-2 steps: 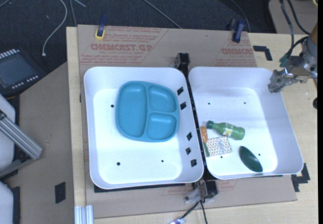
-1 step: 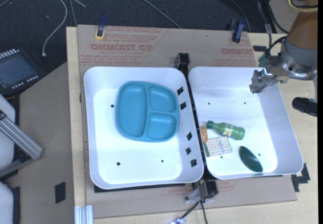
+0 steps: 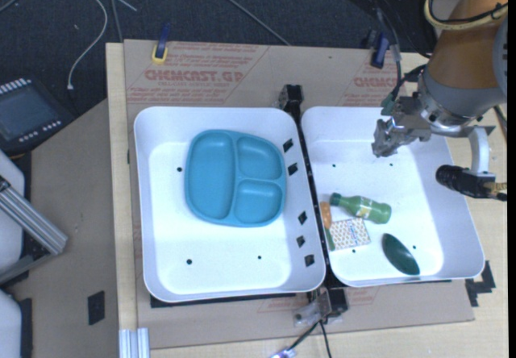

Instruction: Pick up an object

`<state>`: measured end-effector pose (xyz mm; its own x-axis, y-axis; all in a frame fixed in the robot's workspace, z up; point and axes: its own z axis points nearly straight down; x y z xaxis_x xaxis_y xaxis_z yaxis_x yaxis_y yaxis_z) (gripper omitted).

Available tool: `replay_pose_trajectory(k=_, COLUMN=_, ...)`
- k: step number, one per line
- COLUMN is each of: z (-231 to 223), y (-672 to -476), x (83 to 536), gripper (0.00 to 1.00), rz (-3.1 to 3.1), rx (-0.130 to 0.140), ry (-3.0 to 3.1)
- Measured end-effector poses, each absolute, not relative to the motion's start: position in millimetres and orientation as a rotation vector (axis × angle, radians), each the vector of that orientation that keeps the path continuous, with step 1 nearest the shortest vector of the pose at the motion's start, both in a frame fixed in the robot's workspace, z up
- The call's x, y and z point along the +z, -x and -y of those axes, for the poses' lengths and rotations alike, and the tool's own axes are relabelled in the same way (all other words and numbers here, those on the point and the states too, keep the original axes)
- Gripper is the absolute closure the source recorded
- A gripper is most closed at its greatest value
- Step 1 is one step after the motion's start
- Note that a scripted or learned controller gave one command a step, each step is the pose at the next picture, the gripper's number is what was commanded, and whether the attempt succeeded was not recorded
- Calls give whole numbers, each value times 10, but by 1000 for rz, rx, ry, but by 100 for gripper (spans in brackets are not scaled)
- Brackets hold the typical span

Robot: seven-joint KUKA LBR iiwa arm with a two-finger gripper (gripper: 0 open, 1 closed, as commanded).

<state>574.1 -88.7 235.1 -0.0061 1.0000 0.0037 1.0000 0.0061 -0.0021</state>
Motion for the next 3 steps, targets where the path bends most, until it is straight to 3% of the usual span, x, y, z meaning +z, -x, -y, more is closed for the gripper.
replay_pose_trajectory(k=3, z=-684, y=-5496, x=2108, gripper=100, rz=2225, rx=1, ry=2211)
